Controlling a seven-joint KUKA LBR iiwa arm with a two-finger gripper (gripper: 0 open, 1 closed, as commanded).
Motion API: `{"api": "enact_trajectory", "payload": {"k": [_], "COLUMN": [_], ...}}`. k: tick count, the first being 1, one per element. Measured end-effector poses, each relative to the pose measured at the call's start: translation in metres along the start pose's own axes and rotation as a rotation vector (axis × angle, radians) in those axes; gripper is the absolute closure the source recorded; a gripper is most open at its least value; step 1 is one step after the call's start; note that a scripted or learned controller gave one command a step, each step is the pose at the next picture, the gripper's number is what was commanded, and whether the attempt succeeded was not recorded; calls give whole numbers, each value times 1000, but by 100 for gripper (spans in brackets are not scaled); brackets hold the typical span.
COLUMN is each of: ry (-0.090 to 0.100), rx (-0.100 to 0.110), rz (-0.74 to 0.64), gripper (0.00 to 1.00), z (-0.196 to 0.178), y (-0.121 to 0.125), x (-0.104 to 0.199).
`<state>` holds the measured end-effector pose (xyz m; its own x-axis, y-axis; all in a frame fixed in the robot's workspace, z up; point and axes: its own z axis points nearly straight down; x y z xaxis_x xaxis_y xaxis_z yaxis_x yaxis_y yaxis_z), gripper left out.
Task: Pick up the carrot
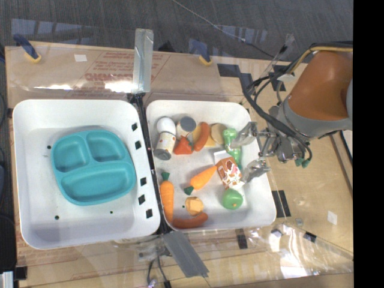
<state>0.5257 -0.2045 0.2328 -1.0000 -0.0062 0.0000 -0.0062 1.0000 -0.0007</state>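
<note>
Over the right bin (pixel 264 204), claw (pixel 250 152) spread and holding nothing, near the carrot (pixel 203 177). Approach step, probably; next, shifting left and lowering onto it.

Arm (pixel 321 95) cut off at right edge — items under end effector (pixel 251 152) partly hidden, can't ID.

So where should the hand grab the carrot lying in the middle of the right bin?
Probably at mid-body of the carrot, from above, fingers closing across its width. It lies flat and slanted, with space along both long sides; its tip nears the patterned item.
</note>
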Motion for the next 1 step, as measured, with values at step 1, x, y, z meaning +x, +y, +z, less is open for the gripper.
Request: {"api": "enact_trajectory", "payload": {"k": [1], "ry": [-1], "rx": [-3], "rz": [-85], "gripper": [0], "z": [6], "y": [85], "x": [29]}}
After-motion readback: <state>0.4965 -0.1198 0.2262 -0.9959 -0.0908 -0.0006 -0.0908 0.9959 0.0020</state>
